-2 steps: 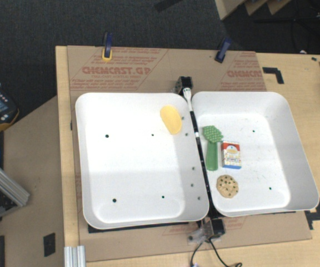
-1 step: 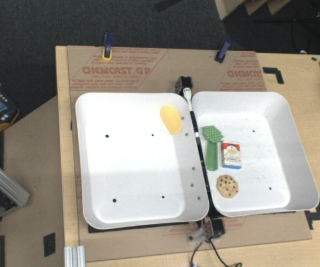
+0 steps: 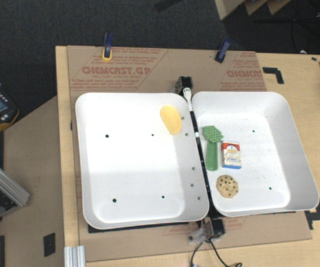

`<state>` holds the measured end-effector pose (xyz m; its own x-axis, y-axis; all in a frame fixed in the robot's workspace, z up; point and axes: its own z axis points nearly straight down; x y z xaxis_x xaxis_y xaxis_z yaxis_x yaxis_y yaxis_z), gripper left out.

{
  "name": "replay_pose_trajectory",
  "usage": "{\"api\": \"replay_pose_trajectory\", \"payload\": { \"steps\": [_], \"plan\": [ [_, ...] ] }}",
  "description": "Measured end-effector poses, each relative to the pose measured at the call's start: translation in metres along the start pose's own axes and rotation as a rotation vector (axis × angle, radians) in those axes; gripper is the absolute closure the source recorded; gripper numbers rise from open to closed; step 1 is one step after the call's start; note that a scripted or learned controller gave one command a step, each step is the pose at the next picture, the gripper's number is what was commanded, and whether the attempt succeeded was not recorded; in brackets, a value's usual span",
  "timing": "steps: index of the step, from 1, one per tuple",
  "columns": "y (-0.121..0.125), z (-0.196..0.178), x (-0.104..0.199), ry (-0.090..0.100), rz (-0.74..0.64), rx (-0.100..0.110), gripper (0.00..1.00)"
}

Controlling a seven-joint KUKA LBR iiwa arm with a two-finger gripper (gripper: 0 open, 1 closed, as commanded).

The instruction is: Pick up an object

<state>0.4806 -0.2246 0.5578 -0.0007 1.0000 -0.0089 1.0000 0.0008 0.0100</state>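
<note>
The yellow object (image 3: pixel 171 119) lies alone near the upper right of the left bin (image 3: pixel 93 149), well apart from the brush (image 3: pixel 211 147), card (image 3: pixel 231 155) and cookie (image 3: pixel 227 186) in the right bin (image 3: pixel 282 127); a straight descent suits it; the gripper's state I cannot tell.

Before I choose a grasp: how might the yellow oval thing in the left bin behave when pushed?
The yellow oval thing looks rounded and smooth, so it may roll or slip. It lies near the left bin's right wall, which could stop it.
</note>
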Motion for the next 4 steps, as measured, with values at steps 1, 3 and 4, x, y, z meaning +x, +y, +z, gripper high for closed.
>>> {"api": "replay_pose_trajectory", "payload": {
  "steps": [1, 3, 4],
  "plan": [
    [0.001, -0.011, 0.000, -0.004, 0.000, -0.005, 1.00],
    [0.002, -0.033, -0.001, -0.011, 0.000, -0.014, 1.00],
    [0.003, -0.044, -0.002, -0.015, 0.000, -0.018, 1.00]
  ]
}}
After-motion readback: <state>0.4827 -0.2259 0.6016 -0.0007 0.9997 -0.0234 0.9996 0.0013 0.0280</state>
